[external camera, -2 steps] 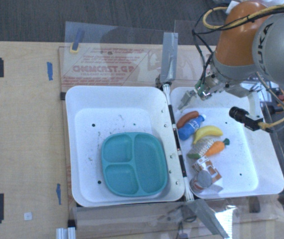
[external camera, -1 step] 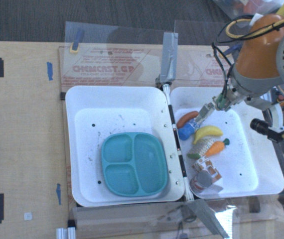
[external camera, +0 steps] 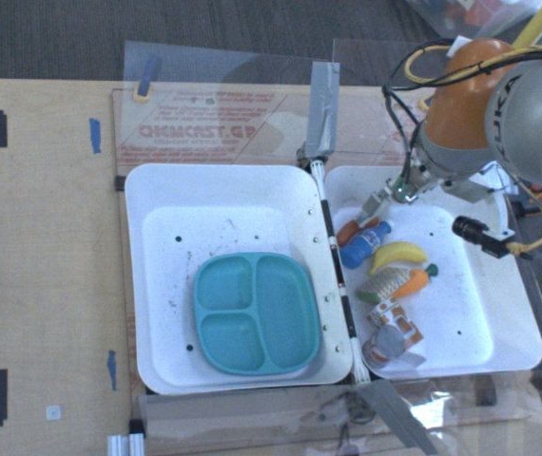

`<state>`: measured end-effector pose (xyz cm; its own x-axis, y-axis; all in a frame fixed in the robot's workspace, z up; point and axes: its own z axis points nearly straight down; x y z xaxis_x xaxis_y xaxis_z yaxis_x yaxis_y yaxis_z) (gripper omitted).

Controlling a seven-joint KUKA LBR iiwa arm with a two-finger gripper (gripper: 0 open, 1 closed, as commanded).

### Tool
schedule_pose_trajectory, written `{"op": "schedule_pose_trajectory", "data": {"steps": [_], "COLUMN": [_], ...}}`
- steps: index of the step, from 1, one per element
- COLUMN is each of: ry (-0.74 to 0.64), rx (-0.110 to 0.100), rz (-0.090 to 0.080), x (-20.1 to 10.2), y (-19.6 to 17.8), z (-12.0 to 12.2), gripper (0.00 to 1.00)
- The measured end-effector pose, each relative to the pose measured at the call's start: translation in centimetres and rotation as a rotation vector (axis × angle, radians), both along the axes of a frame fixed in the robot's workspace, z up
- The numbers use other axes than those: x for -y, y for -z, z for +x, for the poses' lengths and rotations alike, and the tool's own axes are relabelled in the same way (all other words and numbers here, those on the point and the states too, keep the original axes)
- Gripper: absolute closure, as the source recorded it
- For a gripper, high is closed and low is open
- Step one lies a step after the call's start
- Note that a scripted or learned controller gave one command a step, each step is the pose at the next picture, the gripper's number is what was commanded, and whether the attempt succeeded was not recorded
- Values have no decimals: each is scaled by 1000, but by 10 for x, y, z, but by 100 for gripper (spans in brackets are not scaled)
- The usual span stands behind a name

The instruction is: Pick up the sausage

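Note:
The sausage (external camera: 349, 229) is a short reddish-brown piece lying at the left wall of the right bin (external camera: 509, 340), touching the top of a blue bottle (external camera: 365, 243). My gripper (external camera: 377, 202) hangs over the far left part of that bin, just up and right of the sausage, its tip slanting down towards it. The blue bottle and the gripper's tip hide part of the sausage. I see nothing held in the gripper.
A banana (external camera: 396, 254), a carrot (external camera: 412, 280) and a crumpled silver packet (external camera: 392, 335) lie close together in the right bin. The left bin (external camera: 157, 207) holds a teal divided plate (external camera: 255, 313). The wall between the bins (external camera: 333, 255) runs right beside the sausage.

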<state>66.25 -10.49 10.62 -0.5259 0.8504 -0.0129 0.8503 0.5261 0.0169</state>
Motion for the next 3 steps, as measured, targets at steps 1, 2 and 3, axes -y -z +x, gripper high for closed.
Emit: {"op": "schedule_pose_trajectory", "data": {"steps": [1,2,3], "ry": [-76,-160,-160], "rx": [-16,-37,-14], "rz": [1,0,-5], "x": [-8,-6,-5], "y": [19,18,6], "z": [-33,2,6], "gripper": [0,0,100]}}
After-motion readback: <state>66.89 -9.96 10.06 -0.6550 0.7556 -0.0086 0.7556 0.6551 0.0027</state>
